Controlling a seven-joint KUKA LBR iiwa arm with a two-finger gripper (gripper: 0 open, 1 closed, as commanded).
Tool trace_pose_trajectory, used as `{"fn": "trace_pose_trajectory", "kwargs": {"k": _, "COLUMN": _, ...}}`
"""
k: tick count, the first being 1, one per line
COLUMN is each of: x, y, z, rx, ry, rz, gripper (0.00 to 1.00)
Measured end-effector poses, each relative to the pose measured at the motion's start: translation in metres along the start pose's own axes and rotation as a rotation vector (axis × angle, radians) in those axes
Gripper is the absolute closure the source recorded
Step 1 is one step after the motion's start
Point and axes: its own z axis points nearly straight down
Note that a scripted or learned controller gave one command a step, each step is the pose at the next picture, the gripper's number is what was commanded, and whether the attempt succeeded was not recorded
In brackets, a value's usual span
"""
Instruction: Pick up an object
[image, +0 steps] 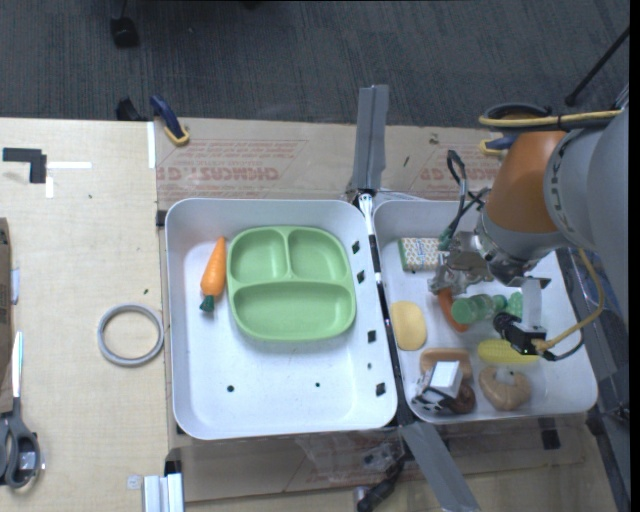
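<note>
Camera view: the gripper (462, 285) is reaching down into the right bin (570, 390), its opening impossible to judge, hovering over an orange-and-green toy (468, 311); next, closing and lifting; the left bin (270, 400) is carrying a green tray (291, 282).

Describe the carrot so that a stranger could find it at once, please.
Look at the left white bin, which holds a green divided plate. The carrot lies just left of that plate, beside its rim. It is the orange thing in this bin, with a small green tip at its lower end.
</note>
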Motion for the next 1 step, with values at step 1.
{"fn": "trace_pose_trajectory", "kwargs": {"k": 1, "x": 0.036, "y": 0.0436, "z": -0.102, "rx": -0.002, "ry": -0.001, "rz": 0.042, "gripper": 1.0}}
